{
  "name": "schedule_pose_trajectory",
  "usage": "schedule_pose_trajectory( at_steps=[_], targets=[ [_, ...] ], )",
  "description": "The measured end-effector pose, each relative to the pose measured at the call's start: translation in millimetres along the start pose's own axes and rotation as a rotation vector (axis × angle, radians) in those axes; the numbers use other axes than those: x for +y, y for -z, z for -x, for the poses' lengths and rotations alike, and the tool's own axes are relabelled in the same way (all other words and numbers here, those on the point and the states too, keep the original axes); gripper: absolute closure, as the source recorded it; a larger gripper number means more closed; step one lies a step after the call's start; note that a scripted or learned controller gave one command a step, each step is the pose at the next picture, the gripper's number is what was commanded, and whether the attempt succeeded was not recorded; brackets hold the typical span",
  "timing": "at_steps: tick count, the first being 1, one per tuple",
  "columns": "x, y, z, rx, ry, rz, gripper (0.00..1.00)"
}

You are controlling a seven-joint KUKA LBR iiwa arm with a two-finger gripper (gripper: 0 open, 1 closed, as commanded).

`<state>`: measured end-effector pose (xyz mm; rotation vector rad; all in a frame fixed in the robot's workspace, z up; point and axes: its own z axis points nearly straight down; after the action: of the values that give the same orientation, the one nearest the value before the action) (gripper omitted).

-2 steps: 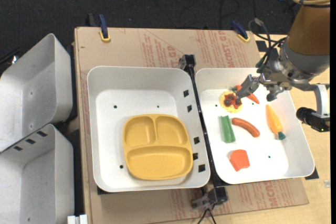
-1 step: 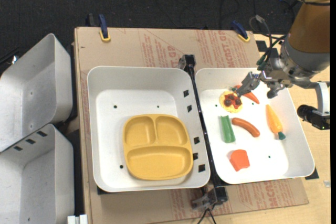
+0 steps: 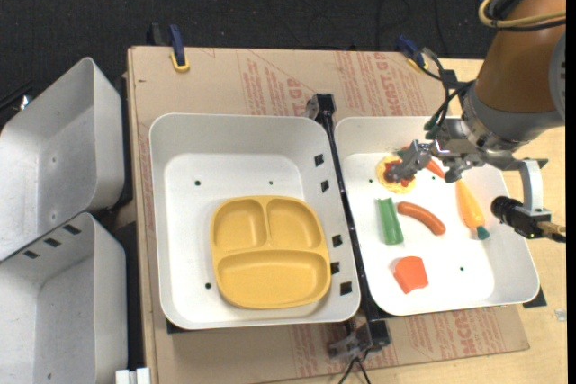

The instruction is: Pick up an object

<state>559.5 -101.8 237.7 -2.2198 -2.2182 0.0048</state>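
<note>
Beside the green stick (image 3: pixel 390 221), toward the right bin's (image 3: pixel 513 283) far wall, a yellow-and-red toy (image 3: pixel 396 174) lies under the gripper (image 3: pixel 409 165), probably the pick target. Sausage (image 3: pixel 422 217), carrot (image 3: pixel 470 205) and orange block (image 3: pixel 410 273) lie scattered nearby. Reaching in from the right, the arm (image 3: pixel 517 58) angles its wrist down; whether the fingers are apart, I cannot tell.

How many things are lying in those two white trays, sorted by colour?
Yellow: 3, the divided plate, a corn-like piece, a yellow-and-red piece at the gripper
Green: 1, stick
Red-orange: 2, sausage, orange chunk
Total: 6
</note>
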Motion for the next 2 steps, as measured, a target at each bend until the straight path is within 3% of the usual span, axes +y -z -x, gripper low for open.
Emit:
schedule_pose_trajectory(
  at_steps=[2],
  targets=[
    [0,-118,3,0.001,0.000,-0.001,0.00]
  ],
)
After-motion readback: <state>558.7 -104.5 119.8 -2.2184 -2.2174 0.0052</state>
